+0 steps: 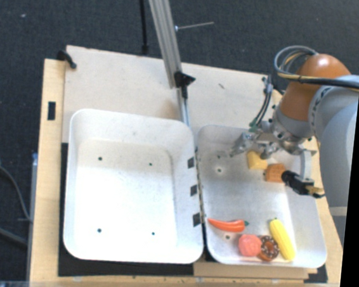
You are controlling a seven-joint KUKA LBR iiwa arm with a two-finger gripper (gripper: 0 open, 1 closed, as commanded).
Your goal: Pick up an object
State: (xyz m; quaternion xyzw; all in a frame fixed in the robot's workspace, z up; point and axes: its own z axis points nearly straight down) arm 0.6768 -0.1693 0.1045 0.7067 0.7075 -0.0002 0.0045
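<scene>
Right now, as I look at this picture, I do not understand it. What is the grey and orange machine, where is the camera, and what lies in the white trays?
The machine is a robot arm, reaching in from the picture's right. Its gripper, a two-finger hand, hangs over the far part of the right bin. The one camera looks down on the bench from above, at a slant. Just below the gripper are a yellow block and an orange piece; whether either is held, I cannot tell. Near that bin's front edge lie an orange chili pepper, a pink ball, a dark round toy and a yellow corn cob. The left bin sits beside it.
</scene>
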